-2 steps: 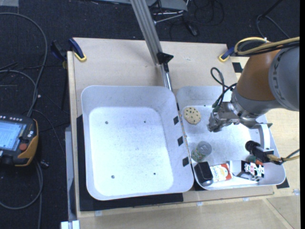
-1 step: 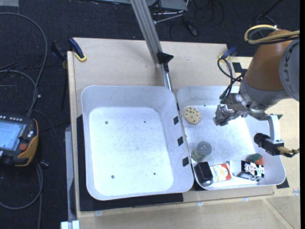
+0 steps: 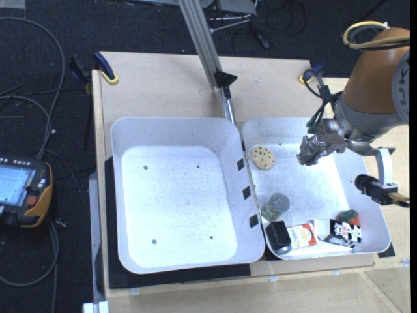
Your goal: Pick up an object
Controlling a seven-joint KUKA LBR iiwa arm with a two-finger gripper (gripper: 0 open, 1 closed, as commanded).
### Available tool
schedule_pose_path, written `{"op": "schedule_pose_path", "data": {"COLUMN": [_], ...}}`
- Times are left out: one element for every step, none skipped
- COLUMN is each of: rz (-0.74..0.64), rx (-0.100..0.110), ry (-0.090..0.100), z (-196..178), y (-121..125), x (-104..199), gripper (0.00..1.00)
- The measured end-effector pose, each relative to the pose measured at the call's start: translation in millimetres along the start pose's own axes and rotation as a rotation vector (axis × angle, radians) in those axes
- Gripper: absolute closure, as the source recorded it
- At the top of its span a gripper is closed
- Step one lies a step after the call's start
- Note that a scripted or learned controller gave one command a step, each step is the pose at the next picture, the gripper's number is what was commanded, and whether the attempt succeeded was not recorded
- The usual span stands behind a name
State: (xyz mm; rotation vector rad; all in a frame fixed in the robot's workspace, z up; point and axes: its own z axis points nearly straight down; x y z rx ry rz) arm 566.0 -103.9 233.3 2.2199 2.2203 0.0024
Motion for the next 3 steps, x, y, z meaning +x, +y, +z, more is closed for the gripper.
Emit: {"op": "schedule_pose_path", "data": {"rz": [-0.005, -0.005, -0.005], "rx": [0.002, 0.003, 0.003], "ry": [0.002, 0.002, 0.001], "z": [-7, -14, -3], "y": [2, -3, -14], "x": [58, 113, 171], "gripper": [1.0, 1.0, 1.0]}}
